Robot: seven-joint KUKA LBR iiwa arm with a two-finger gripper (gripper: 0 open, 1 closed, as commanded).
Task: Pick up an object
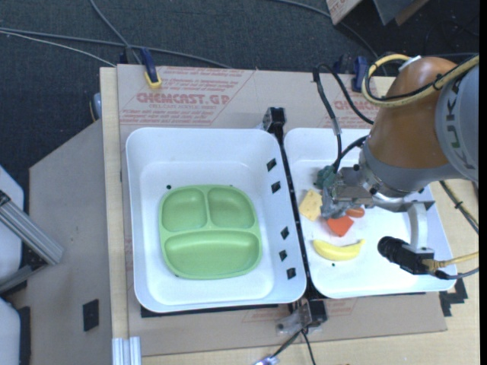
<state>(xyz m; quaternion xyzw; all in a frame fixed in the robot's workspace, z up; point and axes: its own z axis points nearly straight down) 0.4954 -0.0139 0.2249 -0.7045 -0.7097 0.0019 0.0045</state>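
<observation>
Hovering low in the right bin (426, 280), the end effector (340, 201) sits directly over a red-orange object (340, 224), with a yellow wedge-shaped piece (310, 205) just beside it toward the divider and a banana (338, 249) a little nearer the camera. Whether it is released or clenched I cannot tell, since the wrist hides that part. Nothing appears lifted: all three pieces seem to rest on the bin floor, so the pick looks not yet done. Grasping and raising remain. Across the divider, the left bin (144, 204) holds a green sectioned tray (210, 231). Both bins rest on the surface (114, 128).
</observation>
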